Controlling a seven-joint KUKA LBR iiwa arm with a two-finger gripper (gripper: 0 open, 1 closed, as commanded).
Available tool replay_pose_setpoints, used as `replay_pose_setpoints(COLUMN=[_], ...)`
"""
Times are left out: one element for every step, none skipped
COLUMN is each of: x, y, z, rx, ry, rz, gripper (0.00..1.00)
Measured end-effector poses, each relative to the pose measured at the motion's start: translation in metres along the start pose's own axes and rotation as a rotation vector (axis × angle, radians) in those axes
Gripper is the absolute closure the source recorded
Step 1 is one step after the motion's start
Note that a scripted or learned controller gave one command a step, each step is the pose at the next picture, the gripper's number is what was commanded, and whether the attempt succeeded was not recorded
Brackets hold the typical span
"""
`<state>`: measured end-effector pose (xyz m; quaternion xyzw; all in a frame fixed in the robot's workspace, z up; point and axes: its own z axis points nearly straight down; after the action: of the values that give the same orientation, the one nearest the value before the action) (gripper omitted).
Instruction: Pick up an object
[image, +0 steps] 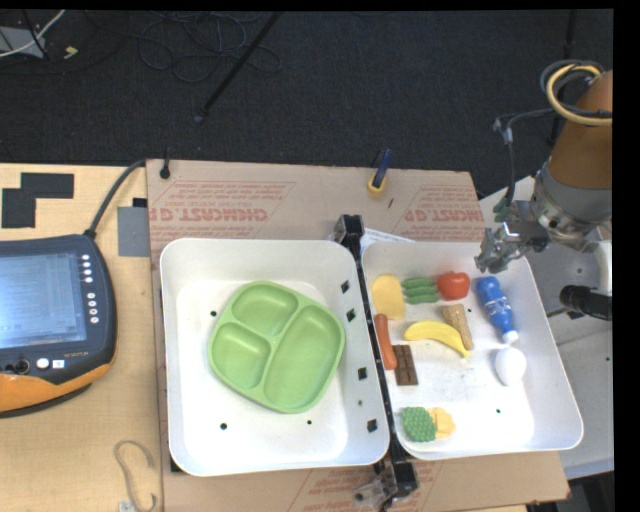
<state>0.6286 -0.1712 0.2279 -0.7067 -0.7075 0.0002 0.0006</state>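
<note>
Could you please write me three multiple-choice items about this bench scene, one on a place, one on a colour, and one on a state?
1. Where does the green divided plate lie?
A. In the left bin
B. In the right bin
C. On the cardboard behind the bins

2. What colour is the bottle in the right bin?
A. Red
B. Blue
C. Green

3. Where is the pincer relative to the toys?
A. Gripping the banana
B. Pressed onto the white egg
C. Above the right bin's far right corner, touching no toy

Answers:
1. A, since the plate sits in the middle of the left bin.
2. B, since the bottle's body is blue with a white cap.
3. C, since the pincer hangs by the bin's rim, apart from the banana and the white egg.
</note>
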Motion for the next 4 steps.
replay_pose_setpoints(x=[0.046, 0.083, 0.136, 0.176], y=[-0.022, -0.043, -0.062, -0.081], z=[-0.010, -0.008, -0.015, -0.001], rx=[0.003, 0.004, 0.004, 0.006], ry=[0.001, 0.001, 0.001, 0.001], rz=[0.000, -0.001, -0.002, -0.002], gripper=[1.00, 1.00, 1.00, 1.00])
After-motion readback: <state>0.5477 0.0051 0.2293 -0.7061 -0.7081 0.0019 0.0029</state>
